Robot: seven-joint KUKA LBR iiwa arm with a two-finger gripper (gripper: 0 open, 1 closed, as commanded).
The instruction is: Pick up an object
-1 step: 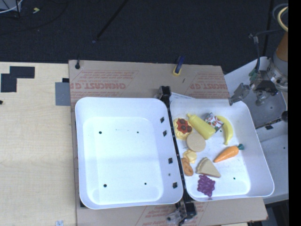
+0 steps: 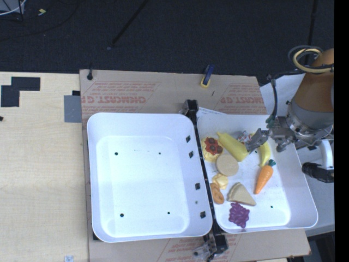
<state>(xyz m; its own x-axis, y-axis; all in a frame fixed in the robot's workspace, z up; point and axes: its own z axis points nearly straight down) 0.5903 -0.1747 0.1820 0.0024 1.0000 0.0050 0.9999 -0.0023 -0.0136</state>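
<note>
Two white bins (image 2: 143,129) are sitting side by side on cardboard.
Gripper (image 2: 255,141), jaw state unclear, is hovering beside the yellow pepper (image 2: 232,146), lying diagonally to its left.

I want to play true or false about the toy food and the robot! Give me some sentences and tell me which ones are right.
1. The toy food lies in the right bin. True.
2. The purple grapes sit at the far end of the bin, by the gripper. False: they lie at the near end, away from it.
3. The carrot is orange with a green top. True.
4. The gripper is over the left bin. False: it is over the right bin, next to the yellow corn.
5. The carrot lies on the cardboard. False: it lies in the right bin.
</note>
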